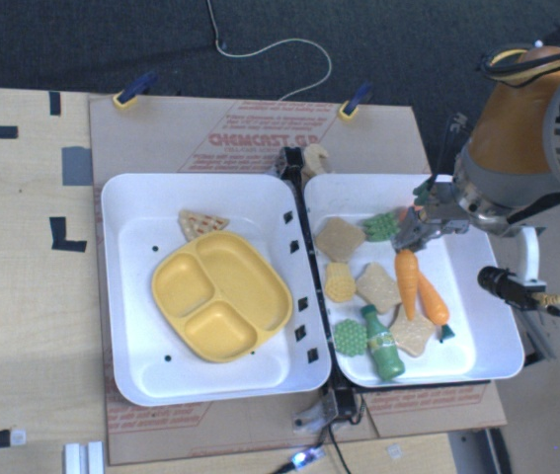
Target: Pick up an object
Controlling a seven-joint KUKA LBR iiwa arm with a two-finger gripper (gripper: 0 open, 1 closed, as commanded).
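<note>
Two shallow white bins sit side by side on the bench. The left bin (126, 265) holds a yellow divided tray (222, 295) lying flat near its middle, with a waffle-patterned wedge (199, 224) just beyond the tray's far edge, partly tucked under it.

The right bin (487, 349) is crowded with toy food. Two orange carrots (408, 282) lie together pointing near-right, a green bottle (382, 345) lies along the near wall, and tan bread-like pieces (340, 238) spread across the left half. A round yellow cracker (340, 285) sits beside them, a green ridged disc (351, 338) touches the bottle, and a green leafy piece (381, 226) lies at the far side.

The arm (517, 136) reaches in from the right, orange band above the wrist, angled down over the right bin's far-right part. The gripper (416, 233) hangs just above the carrots' far end, beside the leafy piece; at this size I cannot tell how it is set, and nothing is clearly lifted.
</note>
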